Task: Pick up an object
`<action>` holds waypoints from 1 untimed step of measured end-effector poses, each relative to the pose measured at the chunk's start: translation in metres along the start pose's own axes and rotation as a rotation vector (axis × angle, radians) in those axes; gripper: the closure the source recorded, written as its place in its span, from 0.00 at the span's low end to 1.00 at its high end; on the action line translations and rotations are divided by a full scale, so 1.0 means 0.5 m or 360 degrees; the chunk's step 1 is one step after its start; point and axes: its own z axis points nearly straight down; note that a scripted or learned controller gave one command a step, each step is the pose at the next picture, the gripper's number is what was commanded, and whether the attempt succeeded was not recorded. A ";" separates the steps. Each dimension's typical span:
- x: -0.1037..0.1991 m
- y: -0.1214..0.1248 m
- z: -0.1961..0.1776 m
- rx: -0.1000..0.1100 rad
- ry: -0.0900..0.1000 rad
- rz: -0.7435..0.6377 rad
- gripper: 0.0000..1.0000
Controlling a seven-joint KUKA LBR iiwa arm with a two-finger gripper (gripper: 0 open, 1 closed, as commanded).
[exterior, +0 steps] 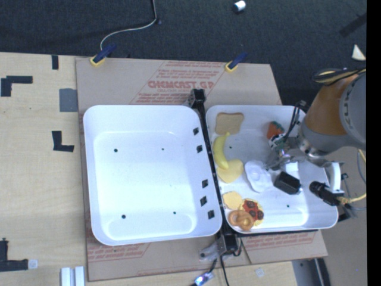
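My gripper (278,161) hangs low over the right bin (321,219), just right of a white object (257,176) and below a small orange and red item (274,128). A black block (287,182) lies right under the gripper; I cannot tell whether it is a loose thing or part of the tool. Further left in this bin lie a slice of toast (229,123), a banana (221,149), a yellow lump (231,171) and, at the front, a round yellow piece (231,200), a ring-shaped pastry (241,220) and a red-topped piece (253,209).
The left bin (95,159) stands beside the right one, with black clips (205,183) along the shared wall. Both rest on a cardboard sheet (178,82). The arm's orange band (326,109) and grey body rise over the right bin's far right edge.
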 end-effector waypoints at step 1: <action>0.001 0.010 -0.034 0.0002 0.0003 -0.0005 1.00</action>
